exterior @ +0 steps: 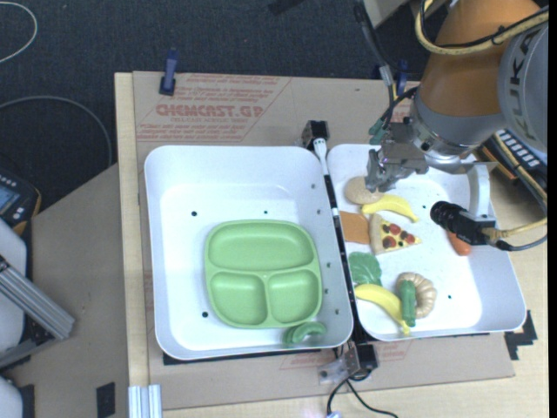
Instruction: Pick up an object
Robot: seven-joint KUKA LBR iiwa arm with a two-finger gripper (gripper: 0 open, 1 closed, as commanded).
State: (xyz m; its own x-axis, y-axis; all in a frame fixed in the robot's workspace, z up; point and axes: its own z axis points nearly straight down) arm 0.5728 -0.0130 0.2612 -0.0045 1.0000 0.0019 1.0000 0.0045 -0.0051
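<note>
Two white bins [174, 233] share the bench: left holds one green tray [261, 273]; right holds two bananas [390, 205], one pizza slice [393, 233], one cookie [357, 190]. End effector [376, 181] hovers over cookie.

Hand [379, 178] low in right bin [487, 307], over tan cookie [357, 191], beside banana [391, 205]; green tray [261, 273] in left bin [174, 233].

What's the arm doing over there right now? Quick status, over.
Gripper low in right bin, over tan cookie; grip unconfirmed. Banana and pizza slice crowd close beside. Green tray sits in left bin.
</note>
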